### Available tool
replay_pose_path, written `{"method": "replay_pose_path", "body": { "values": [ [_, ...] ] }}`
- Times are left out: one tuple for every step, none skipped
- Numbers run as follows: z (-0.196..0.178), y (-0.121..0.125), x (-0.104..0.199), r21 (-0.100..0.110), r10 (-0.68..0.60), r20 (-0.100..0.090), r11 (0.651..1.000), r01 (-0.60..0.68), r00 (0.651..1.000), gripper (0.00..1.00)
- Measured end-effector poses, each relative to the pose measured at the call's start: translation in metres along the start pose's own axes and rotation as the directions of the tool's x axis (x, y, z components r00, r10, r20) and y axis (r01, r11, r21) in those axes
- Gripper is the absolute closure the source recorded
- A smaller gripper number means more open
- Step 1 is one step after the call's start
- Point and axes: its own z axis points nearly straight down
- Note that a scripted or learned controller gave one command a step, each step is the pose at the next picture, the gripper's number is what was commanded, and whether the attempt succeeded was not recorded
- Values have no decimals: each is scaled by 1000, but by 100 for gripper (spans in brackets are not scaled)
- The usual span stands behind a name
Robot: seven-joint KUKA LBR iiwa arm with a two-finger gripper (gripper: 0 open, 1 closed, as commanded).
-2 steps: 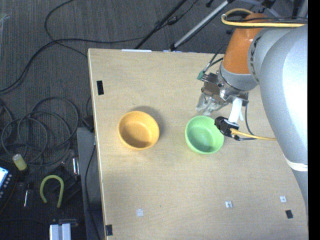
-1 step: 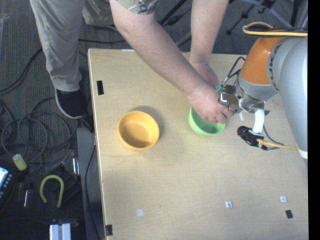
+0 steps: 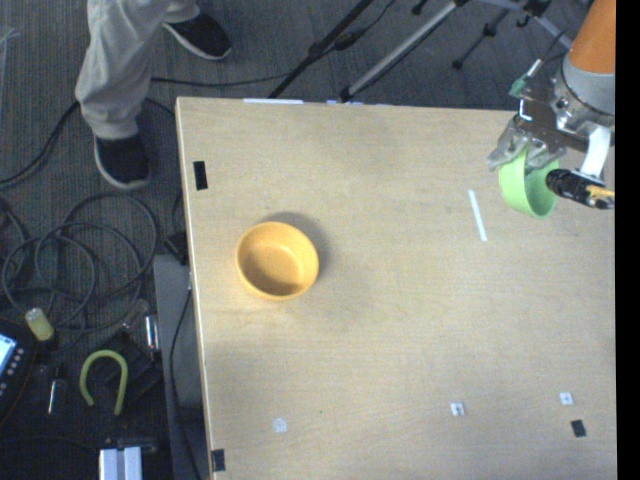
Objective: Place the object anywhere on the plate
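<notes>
Gripper (image 3: 530,168): hanging at the bench's right edge, apparently clasping the green cup (image 3: 524,187).
Cup: likely proving light, stiff and slippery; the rim is offering the best hold.
Plate (image 3: 277,259): sitting well apart, leftward.

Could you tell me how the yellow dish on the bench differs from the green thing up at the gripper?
The yellow dish is round and shallow, resting flat on the wooden bench; the green object looks tilted, up at the gripper near the right edge. The yellow dish looks wider than the green object. The yellow dish stands alone, while the green object sits against the gripper. Both are plain, single-coloured pieces.
</notes>
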Motion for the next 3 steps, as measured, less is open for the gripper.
{"method": "replay_pose_path", "body": {
  "values": [
    [46, -23, 63, 1, 55, 1, 998, -55, 998, 100],
    [62, -61, 153, 2, -13, -1, 1000, 13, 1000, 100],
    [13, -42, 26, -1, -97, 0, 995, 97, 995, 100]
  ]
}}
